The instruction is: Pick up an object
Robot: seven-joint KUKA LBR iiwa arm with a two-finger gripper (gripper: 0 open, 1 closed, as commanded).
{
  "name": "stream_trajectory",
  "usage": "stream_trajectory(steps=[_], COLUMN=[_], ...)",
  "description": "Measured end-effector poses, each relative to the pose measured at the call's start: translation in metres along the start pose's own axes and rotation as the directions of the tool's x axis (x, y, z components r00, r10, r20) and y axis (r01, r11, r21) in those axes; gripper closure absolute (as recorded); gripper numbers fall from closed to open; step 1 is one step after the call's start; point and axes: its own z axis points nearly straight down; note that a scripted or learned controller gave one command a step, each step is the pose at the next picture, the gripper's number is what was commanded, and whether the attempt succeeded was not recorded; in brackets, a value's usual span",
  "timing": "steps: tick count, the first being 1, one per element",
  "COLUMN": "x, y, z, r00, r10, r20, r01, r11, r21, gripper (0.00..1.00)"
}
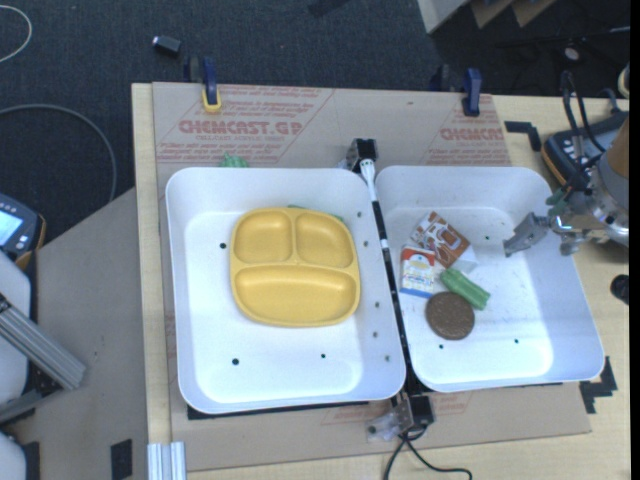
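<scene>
In the right bin lie several small objects close together near its left wall: a brown and white snack packet, a red and white packet, a green cylinder and a brown round disc. My gripper hangs over the right bin's upper right part, to the right of these objects and apart from them. Its fingers are spread open with nothing between them.
A yellow divided plate rests in the left bin. A black rail runs between the two bins. Blue clamps hold the brown board at the back. Cables hang at the right edge by the arm.
</scene>
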Motion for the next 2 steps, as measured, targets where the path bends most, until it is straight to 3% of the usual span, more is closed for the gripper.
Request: stream_trajectory(steps=[1,2], x=[0.096,0.093], y=[0.028,-0.04], z=[0.109,0.099], r00=[1.0,1.0], r10=[-0.007,0.004], r20=[0.0,0.001], r01=[0.007,-0.004], r11=[1.0,1.0], r21=[-0.002,-0.009], gripper=[0.0,0.0])
